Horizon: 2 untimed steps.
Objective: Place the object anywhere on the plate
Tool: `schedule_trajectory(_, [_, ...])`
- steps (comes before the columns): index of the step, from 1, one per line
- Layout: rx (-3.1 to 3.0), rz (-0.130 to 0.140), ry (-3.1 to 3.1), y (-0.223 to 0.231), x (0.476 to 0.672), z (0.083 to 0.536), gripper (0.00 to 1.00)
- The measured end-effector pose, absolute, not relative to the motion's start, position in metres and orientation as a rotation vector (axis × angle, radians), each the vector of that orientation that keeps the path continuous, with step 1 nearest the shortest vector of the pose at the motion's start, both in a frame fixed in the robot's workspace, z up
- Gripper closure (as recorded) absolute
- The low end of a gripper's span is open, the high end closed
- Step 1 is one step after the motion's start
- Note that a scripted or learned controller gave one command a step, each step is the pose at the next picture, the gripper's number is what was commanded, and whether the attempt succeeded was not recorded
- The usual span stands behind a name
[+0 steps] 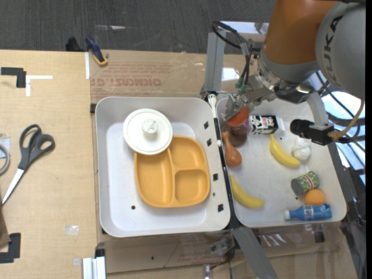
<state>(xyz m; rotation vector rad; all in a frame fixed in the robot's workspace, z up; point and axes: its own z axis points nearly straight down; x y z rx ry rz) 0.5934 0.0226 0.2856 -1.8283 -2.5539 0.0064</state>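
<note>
- We see the claw point(237, 110) low over the far left corner of the right bin point(337, 173), right above a small cluster of objects against the bin's left wall.
- Directly under the claw sits an orange-red object point(238, 118) atop a dark brown one point(238, 133), with a brown pear-shaped piece point(232, 153) just below them; which of these the claw touches, we cannot tell.
- We cannot tell whether the claw is clenched or released: the wrist and cables blur its tip.
- The yellow divided plate point(172, 179) lies in the left bin point(110, 173), well apart from the claw, with a white round lid point(147, 131) overlapping its upper left corner.
- Elsewhere in the right bin lie two bananas point(283, 153) point(246, 195), a small milk carton point(264, 124), a green can point(306, 182), an orange point(315, 197) and a blue bottle point(308, 213).
- The arm's orange band point(296, 16) is cut off at the top edge; scissors point(26, 153) rest on the bench point(46, 202) at left.
</note>
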Motion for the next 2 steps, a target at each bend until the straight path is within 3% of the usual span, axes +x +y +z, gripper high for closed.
schedule_trajectory(1, [-1.635, 0.004, -2.681, 0.0726, 0.5344, 0.2374, 1.0])
schedule_trajectory(2, [-1.636, 0.004, -2.681, 0.0723, 0.5345, 0.2375, 0.0])
